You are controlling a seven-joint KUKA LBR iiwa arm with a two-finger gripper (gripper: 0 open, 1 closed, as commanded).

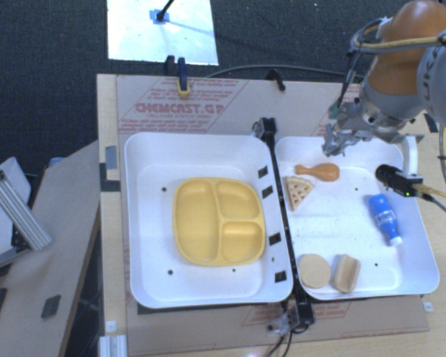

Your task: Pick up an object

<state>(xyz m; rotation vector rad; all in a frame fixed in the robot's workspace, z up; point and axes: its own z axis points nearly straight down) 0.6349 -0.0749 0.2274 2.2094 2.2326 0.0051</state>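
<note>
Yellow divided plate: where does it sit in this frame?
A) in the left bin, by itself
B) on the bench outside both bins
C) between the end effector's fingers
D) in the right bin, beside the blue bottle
A: the yellow divided plate lies flat in the left bin, while the blue bottle and food pieces lie in the right bin.

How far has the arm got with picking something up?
Nothing looks picked up yet. The drumstick, pizza slice, blue bottle, cookie and bread all lie in the right bin; the yellow plate sits in the left bin. The gripper hangs just above the drumstick. Lowering, gripping and lifting remain.
</note>
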